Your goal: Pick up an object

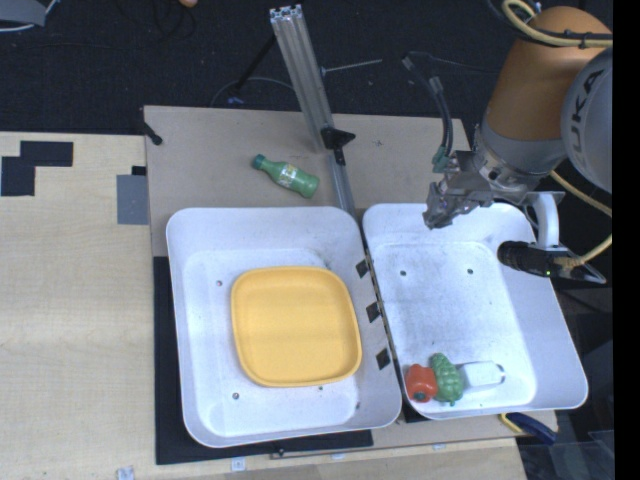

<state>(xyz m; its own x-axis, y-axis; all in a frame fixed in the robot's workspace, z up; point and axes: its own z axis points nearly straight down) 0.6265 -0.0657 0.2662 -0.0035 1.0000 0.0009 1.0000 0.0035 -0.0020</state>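
My gripper [441,212] hangs over the far left corner of the right bin [455,298], high above its floor. Nothing shows between its fingers. At the near end of that bin lie a red toy pepper [421,382], a green knobbly toy [448,378] against it, and a small white piece [483,374] to their right. All three are far from the gripper, toward the front edge. A yellow square plate [296,324] lies flat in the left bin [200,268].
A green bottle [286,175] lies on its side on the bench behind the left bin. A slanted aluminium rail [308,68] stands behind the gap between the bins. Black clips [372,308] join the two bins.
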